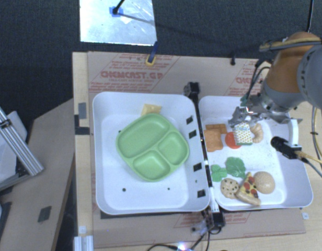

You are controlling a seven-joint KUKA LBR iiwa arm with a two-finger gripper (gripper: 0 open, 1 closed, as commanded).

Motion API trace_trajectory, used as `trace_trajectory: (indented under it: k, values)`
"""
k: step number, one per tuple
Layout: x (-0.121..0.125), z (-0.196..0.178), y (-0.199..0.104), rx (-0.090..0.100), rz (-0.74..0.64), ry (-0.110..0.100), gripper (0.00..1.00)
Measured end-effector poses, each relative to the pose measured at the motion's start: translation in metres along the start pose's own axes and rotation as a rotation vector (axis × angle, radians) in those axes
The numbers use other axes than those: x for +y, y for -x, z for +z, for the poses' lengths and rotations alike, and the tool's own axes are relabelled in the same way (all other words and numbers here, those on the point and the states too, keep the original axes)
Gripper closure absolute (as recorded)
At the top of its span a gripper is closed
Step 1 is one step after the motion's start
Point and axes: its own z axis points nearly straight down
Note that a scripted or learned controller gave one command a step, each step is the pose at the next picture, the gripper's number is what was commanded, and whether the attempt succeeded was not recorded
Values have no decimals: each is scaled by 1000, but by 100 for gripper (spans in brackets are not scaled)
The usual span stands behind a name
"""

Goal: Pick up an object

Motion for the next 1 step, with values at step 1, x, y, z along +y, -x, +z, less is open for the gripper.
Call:
trace_trajectory:
  k: [1]
  values:
    - [2, -62, 8, -1, 0, 2, 100]
